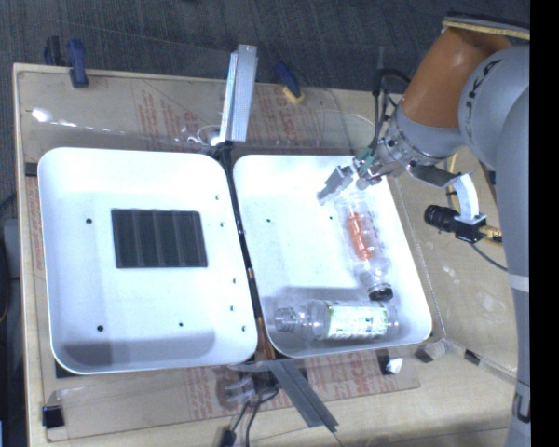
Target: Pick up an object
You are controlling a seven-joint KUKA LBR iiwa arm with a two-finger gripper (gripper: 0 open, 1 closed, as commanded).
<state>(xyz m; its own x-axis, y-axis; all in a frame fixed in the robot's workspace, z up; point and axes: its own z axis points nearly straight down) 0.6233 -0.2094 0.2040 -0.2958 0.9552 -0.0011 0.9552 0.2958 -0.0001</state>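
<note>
Two white bins sit side by side on the bench. The left bin (pixel 74 250) holds a dark ribbed panel (pixel 158 238) lying flat near its middle. The right bin (pixel 289 250) holds two clear bottles. One bottle (pixel 363 245) lies lengthwise along the bin's right side, with orange inside its upper half and a dark cap at its lower end; its clear body is hard to separate from the white floor. The other bottle (pixel 335 320) lies across the bin's near end, with a pale label round its right half; its left end fades into glare near the bin's corner.

The arm (pixel 466 91) comes in from the right, its orange band at the top, and part of it is cut off at the frame's edge. The gripper (pixel 340 184) hangs over the upper right part of the right bin, just above the top end of the orange bottle. It looks small and blurred, and whether its fingers are apart or together cannot be told. Nothing shows between them clearly enough to call a grasp.

A grey bar (pixel 238 91) stands at the far end of the gap between the bins.
</note>
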